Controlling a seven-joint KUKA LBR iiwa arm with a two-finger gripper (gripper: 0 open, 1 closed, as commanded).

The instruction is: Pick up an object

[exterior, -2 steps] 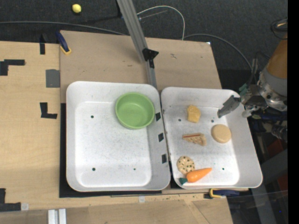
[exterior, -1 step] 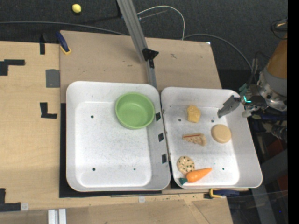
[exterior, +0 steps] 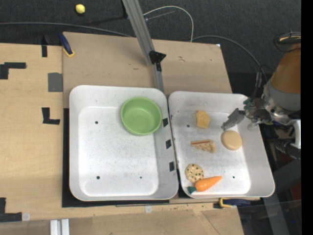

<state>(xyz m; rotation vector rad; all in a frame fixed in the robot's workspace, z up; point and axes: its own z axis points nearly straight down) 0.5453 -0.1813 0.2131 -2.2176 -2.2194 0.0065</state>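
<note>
The gripper (exterior: 230, 123) hung just above the round bun (exterior: 232, 140); its state could not be told. Risk: the smooth bun could slip aside during descent.

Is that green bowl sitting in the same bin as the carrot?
No, the green bowl sits in the left bin, while the carrot lies in the right bin.

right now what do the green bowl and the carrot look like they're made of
The green bowl looks like moulded plastic: one even light green, smooth, with a matte to soft sheen and a thick rounded rim. The carrot looks like a toy, probably plastic or rubber: flat, uniform orange with a small green stub at its left end and no natural texture. At this resolution neither material can be told for certain.
</note>
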